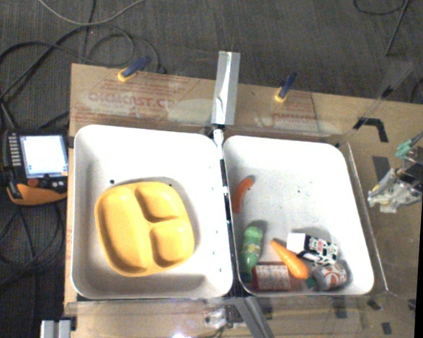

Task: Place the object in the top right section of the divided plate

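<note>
- Two white bins sit side by side on the surface (pixel 86 98): left bin (pixel 82 264), right bin (pixel 341 181).
- Yellow divided plate (pixel 144 227) lies in the left bin, a bit toward 7 o'clock from that bin's middle. It has three sections and nothing in any of them.
- All the loose stuff is in the right bin, mostly crowded into the 6 o'clock end.
- An orange sausage-looking piece (pixel 242 192) lies alone near the bin's 9 o'clock wall, apart from the rest.
- Green bottle (pixel 251 246) sits just below it, with a red can (pixel 271 277) on its side at the bottle's 5 o'clock.
- A carrot (pixel 290 258) lies slanted just beside the can, with a small card box (pixel 317 247) at its 2 o'clock and a silver can (pixel 330 275) at the bin's 5 o'clock corner.
- The claw (pixel 396 190) hangs out past the right bin's 3 o'clock rim, over the surface and well apart from everything. Can't tell if it's wide or narrow, too small and blurry.
</note>
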Robot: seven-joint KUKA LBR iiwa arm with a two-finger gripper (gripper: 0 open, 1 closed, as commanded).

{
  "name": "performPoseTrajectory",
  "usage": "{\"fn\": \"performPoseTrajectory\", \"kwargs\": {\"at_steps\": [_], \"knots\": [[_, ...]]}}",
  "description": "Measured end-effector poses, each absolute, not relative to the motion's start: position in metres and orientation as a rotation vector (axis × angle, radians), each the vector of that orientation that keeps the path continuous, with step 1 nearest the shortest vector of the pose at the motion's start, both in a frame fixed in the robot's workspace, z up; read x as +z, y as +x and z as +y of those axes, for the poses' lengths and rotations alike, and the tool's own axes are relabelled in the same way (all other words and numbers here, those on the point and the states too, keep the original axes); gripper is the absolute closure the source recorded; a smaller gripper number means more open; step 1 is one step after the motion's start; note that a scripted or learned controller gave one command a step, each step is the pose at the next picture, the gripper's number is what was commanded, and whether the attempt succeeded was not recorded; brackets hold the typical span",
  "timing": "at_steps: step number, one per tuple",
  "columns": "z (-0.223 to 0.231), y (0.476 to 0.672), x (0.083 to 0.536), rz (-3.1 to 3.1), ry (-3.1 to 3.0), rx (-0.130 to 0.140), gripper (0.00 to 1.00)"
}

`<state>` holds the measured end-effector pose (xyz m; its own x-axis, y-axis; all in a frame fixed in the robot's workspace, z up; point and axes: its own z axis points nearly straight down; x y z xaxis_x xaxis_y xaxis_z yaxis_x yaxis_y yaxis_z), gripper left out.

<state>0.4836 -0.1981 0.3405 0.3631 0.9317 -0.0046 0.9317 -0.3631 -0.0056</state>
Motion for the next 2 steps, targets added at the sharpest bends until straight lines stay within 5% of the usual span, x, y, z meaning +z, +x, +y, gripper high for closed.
{"fn": "performPoseTrajectory", "kwargs": {"at_steps": [1, 2], "knots": [[-0.21, 0.485, 0.43, -1.836, -2.548, 0.009, 1.0], [-0.213, 0.568, 0.431, -1.757, -2.601, 0.013, 1.0]]}}
